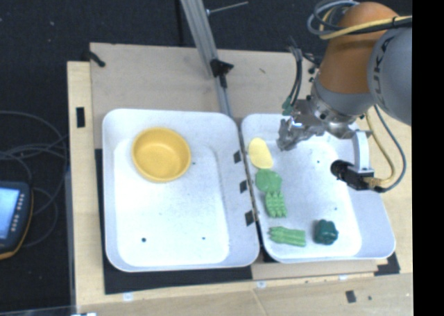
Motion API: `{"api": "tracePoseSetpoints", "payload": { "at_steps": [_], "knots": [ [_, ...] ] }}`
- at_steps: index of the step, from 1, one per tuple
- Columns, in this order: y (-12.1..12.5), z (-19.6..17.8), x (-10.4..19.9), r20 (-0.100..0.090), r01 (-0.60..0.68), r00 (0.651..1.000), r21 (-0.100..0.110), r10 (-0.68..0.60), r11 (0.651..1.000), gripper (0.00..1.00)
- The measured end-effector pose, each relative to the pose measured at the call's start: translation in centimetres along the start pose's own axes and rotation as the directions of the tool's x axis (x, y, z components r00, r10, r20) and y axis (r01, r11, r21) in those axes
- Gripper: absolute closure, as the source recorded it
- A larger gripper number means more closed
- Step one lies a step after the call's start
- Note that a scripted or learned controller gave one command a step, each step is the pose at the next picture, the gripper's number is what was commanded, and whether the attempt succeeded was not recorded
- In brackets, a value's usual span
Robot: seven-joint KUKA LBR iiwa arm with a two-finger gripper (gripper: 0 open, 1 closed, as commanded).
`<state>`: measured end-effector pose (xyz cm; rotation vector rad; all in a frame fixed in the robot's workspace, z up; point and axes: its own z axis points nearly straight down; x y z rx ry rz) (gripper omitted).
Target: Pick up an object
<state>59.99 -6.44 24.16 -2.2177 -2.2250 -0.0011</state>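
Gripper (291,134) | upper right of frame, over right bin (374,238) | we cannot tell its opening | near yellow piece (260,153), we judge to grasp it

A single fixed camera looks down at a slant on the surface (83,169) from above, far enough back to take in both white bins whole, the left bin (118,238) toward nine o'clock and the right bin (371,235) toward three. The arm (361,51) enters at about two o'clock, and dark floor (41,16) fills the frame from nine to twelve o'clock.
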Motion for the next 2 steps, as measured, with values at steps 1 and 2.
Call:
{"api": "tracePoseSetpoints", "payload": {
  "at_steps": [1, 2],
  "knots": [
    [-0.9, 0.6, 5.9, 0.000, 0.001, 1.000, 0.000, -0.001, 1.000, 1.00],
    [-2.9, 1.2, 11.1, 0.000, 0.001, 1.000, 0.000, -0.001, 1.000, 1.00]
  ]
}}
